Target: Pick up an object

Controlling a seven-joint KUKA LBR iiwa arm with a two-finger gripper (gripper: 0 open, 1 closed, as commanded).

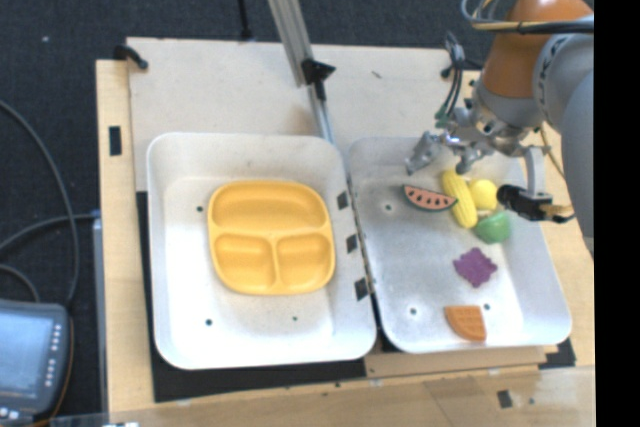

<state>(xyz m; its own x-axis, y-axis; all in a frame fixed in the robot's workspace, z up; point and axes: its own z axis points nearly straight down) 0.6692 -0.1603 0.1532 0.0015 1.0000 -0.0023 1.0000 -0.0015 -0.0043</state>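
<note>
Yellow plastic stood out first: a divided tray (270,236) sat flat in the middle of the left bin (170,315), well apart from everything else, so it looked more like a drop-off spot than something to grab. All the small toy food was bunched in the right bin (400,315), mostly in its upper right part, which is probably why the arm had reached in over that corner.

The gripper (455,149) hung just above the far end of that bin, fingers spread fairly wide with nothing between them, so no grab yet as far as I could tell. Right beneath and beside it was the likely target cluster: a watermelon slice (427,197) with a red face, dark seeds and a green rind, lying flat; a yellow corn cob (460,198) touching a rounder yellow lemon-ish piece (484,192); and a green lumpy thing (493,229) just below those.

Further down sat a purple bumpy piece (475,267) alone, and an orange wedge (466,322) near the front rim. My guess was the corn or the watermelon, being closest to the fingers. Crowding there could make a clean grip tricky.
</note>
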